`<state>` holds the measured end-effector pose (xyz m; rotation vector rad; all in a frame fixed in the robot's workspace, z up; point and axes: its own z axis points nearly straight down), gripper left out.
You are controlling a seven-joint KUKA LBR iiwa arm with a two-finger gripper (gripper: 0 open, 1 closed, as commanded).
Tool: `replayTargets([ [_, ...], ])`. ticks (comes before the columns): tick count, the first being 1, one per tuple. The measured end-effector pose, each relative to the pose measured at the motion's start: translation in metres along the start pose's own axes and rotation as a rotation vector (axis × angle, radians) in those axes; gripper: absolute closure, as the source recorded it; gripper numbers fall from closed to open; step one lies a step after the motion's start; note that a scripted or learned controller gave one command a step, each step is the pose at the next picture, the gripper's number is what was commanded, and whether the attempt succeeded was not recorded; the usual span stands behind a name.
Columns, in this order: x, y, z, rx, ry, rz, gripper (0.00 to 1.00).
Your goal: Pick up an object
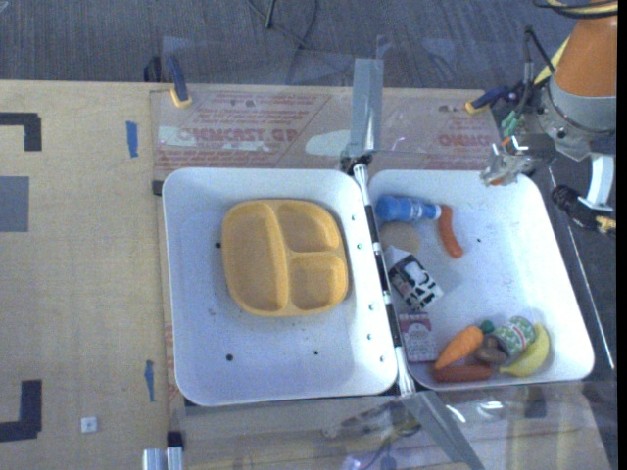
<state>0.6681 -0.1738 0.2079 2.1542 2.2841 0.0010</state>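
A robotics lab, by the look of it: a plywood bench (pixel 78 262) marked with black and blue tape, two white bins (pixel 196 360) clamped side by side, loose cables (pixel 279 3) on grey carpet at twelve o'clock, toy food at five o'clock

Even, fairly bright light falls from above, with a cool bluish cast. The white bins (pixel 196 360) nearly wash out and carry only faint, soft shadows. Glare streaks the clear sheet (pixel 421 125) behind them. The whole picture is slightly soft and grainy, and small details blur.
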Motion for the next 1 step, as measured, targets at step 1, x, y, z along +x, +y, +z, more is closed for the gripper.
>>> replayTargets([
  [1, 0.0005, 0.0016, -0.0091, -0.002, -0.001, -0.003, 1.00],
])
